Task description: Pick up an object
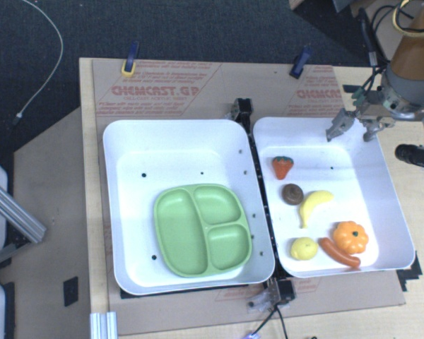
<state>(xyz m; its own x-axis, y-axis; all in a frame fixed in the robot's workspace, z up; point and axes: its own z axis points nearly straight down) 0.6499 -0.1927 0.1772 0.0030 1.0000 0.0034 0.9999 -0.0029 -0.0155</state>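
In the right bin point(381, 179) lie several toy foods: a red strawberry point(283, 166), a brown round piece point(292, 193), a yellow banana point(314, 205), a yellow lemon point(304, 248), an orange pumpkin point(350, 236) and a red sausage point(339, 253). My gripper point(354, 129) hangs over the far right corner of that bin, well behind the foods. Its two fingers are spread apart with nothing between them.
The left bin point(127, 161) holds a green divided plate point(201, 228). A black divider clamp point(242, 109) sits between the bins at the back. Blue clips point(300, 62) pin the cardboard sheet under the bins.
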